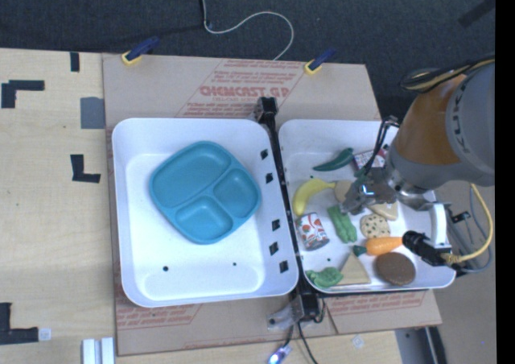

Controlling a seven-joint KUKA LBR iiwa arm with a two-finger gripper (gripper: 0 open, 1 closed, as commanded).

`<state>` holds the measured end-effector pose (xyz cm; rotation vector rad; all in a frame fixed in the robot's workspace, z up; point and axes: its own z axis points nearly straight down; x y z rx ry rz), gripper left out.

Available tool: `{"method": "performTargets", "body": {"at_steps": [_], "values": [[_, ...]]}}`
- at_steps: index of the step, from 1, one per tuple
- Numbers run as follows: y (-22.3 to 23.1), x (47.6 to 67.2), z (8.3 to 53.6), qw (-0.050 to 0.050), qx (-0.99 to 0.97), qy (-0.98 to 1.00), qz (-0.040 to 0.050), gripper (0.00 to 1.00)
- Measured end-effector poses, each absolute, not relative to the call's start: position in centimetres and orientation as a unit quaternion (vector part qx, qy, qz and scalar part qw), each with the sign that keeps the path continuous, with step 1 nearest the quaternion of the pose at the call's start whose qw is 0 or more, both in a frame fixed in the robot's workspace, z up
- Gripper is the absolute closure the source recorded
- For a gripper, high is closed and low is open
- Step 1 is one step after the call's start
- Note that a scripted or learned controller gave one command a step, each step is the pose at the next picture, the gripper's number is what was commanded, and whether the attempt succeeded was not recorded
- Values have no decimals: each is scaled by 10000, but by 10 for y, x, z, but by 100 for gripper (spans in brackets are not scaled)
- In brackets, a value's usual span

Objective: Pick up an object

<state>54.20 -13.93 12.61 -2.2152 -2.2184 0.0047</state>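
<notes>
Looking down from the camera above the surface (48, 217), I see two shallow white bins side by side. The left bin (133, 274) carries a blue divided plate (205, 191), lying a little tilted toward the middle wall. The right bin (322, 133) is crowded with toy food: a yellow banana (310, 192), a dark green pepper (334, 161) up near the far wall, a green pod (344, 224), a red-and-white packet (312, 230), a spotted cookie (372, 226), an orange carrot (383, 246), a brown disc (395, 269) and a green leafy piece (324, 278) at the near edge. The grey arm (475, 125) with its orange band reaches in from the right, and its pincer (360, 192) sits low among the food, just beside the banana and above the green pod. Whether the pincer is apart or together, I cannot tell, and nothing visibly sits clamped in it.
</notes>
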Motion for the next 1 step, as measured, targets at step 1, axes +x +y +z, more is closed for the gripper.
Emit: {"method": "performTargets", "body": {"at_steps": [1], "values": [[-67,565,188,-12,-7037,-7105,-26,100]]}}
